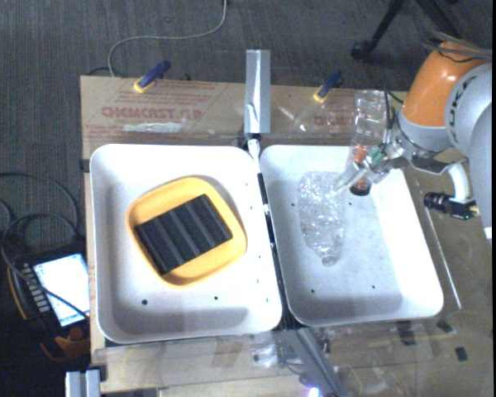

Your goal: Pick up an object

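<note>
Two shallow white bins stand side by side on the desk [149,106], seen from above at a slant. The left bin [116,304] holds a yellow tray [187,230] with a black ribbed insert [184,232] lying across its middle; the tray sits near the bin's centre, turned slightly askew to the bin walls. The right bin [397,279] holds a clear plastic bottle [321,215], lying on the bin floor in the left half, its long axis running roughly from the far wall toward the near wall.

The arm [446,98], grey with an orange band, enters from the right. Its pincer [362,174] hangs over the far part of the right bin, just beside the bottle's upper end and near its shoulder. Whether the pincer touches the bottle cannot be told, and whether it is spread or closed cannot be told either; nothing is seen between its tips.

A metal post [257,93] rises at the far junction of the two bins. Two blue clamps [151,75] grip the far edge of the desk. Cables [33,213] and a small lit screen [62,284] lie on the floor to the left.
</note>
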Tool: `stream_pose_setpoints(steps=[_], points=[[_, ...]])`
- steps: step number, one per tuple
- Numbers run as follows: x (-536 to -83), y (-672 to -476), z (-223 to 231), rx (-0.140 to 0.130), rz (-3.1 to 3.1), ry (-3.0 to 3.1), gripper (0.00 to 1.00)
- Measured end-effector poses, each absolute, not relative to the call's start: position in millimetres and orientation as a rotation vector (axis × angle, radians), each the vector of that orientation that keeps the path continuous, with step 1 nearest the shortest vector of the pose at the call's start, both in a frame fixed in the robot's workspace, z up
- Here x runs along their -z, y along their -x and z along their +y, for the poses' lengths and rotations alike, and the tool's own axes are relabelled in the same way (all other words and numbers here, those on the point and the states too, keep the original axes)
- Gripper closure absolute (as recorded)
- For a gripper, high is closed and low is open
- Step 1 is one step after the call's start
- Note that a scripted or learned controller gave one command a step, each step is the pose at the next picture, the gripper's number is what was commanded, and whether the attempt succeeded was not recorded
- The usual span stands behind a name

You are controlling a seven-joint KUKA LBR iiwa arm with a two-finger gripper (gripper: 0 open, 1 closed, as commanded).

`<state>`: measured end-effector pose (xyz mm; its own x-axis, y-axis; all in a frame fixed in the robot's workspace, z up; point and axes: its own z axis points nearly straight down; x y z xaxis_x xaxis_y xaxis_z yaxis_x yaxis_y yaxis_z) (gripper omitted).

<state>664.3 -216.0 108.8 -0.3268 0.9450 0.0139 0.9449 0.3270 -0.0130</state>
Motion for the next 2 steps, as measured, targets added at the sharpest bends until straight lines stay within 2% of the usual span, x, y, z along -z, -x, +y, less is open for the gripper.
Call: stream_pose_setpoints(steps=[1,2], points=[[-148,-628.5,-162,-0.001,-2.621,1.732,1.00],[-181,-668.6,-110,0.001,-2.627,1.722,1.00]])
